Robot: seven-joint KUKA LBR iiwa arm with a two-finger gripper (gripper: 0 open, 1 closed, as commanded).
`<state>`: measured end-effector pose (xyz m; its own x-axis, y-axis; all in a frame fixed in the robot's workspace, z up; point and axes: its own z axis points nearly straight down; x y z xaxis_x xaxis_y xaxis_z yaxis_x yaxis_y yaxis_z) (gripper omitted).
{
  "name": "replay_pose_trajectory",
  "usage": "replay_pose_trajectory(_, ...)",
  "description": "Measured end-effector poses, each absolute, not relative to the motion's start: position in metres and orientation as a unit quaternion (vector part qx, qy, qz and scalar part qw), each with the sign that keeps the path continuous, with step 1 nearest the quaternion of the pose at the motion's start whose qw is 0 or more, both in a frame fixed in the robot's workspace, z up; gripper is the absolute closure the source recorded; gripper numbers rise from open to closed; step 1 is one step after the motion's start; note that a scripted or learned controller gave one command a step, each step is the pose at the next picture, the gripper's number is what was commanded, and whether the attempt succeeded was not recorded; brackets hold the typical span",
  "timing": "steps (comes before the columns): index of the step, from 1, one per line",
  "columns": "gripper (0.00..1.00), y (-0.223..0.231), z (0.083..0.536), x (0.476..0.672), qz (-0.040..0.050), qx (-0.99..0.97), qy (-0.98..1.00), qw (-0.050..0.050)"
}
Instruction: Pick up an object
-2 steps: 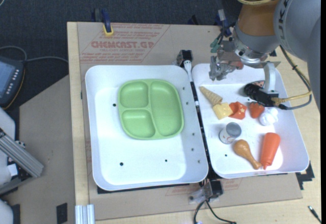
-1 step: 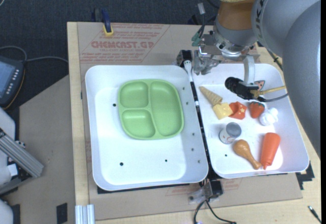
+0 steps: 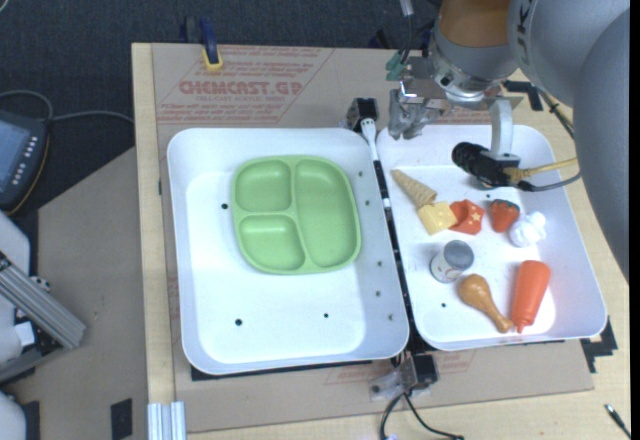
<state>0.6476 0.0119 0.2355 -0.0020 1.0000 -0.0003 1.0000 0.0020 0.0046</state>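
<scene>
Cone (image 3: 415, 190), the object closest to the end effector (image 3: 408, 123), lies just in front of it in the right bin (image 3: 575, 263). End effector: over that bin's back left corner, nothing visibly in its grasp; how far open it is cannot be told. Farther from the end effector: yellow wedge (image 3: 436, 218), strawberry (image 3: 504, 214), grey can (image 3: 455, 257), drumstick (image 3: 484, 300), carrot (image 3: 529, 292). Farthest: green divided plate (image 3: 296, 215), left bin (image 3: 200, 278).

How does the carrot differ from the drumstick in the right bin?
The carrot is orange-red; the drumstick is tan-brown. The carrot is thicker and lies nearly straight up the view; the drumstick is slimmer and lies at a slant. Both lie in the right bin, near its front edge.
</scene>
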Motion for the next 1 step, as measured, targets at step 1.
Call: replay_pose_trajectory(1, 1.00, 0.0228, 0.2256, 0.6546, 0.0006, 0.707, 0.708, 0.001)
